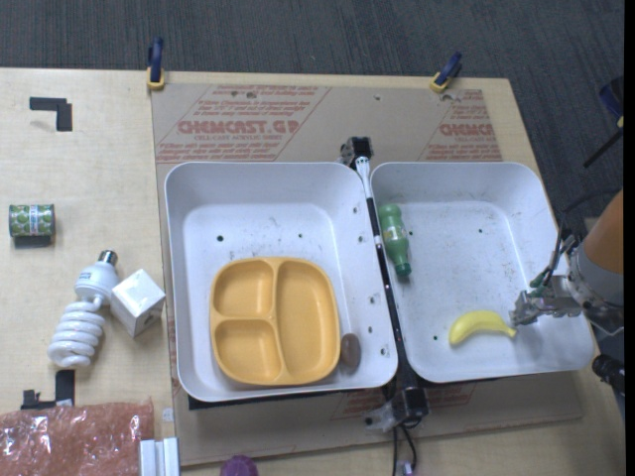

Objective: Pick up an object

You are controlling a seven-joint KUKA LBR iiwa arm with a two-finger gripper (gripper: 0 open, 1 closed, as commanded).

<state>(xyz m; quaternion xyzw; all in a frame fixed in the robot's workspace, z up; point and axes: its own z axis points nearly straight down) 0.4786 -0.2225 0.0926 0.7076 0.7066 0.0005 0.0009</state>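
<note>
From my remote station I see, far left of the jaws, a yellow plate (275,319) in the left bin (189,266), then a green bottle (395,238). A banana (480,326) lies in the right bin (466,181), its tip just beside the gripper (523,311); I cannot tell how the jaws stand.

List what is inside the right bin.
The right bin holds a yellow banana near its front, a green bottle along its left wall, and the end effector at the banana's right tip.
</note>
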